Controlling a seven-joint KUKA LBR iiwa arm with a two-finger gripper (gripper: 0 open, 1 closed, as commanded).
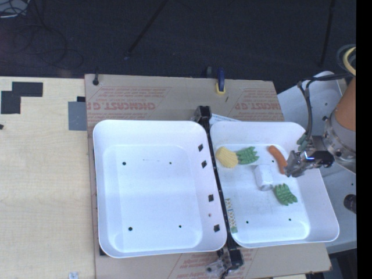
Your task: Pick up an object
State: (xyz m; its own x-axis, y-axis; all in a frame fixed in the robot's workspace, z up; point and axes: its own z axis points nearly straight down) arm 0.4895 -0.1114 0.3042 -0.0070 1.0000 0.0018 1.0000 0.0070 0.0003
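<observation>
We see the tool point(294, 165) low at the right rim of the right bin point(317, 228); whether it is released or clenched we cannot tell. Just left of it lies one orange carrot point(276, 156), close to touching. Further left lie one white cylinder point(264, 177), one yellow corn with green leaves point(235, 156), and, below-left, one green piece point(285, 194). The left bin point(150, 133) is far to the left, and open floor lies below the tool.

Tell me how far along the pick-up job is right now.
Nothing looks lifted yet. The pincer sits low in the right white bin, beside the small orange carrot-shaped toy, which lies on the bin floor. Gripping and raising an object remain.
</observation>
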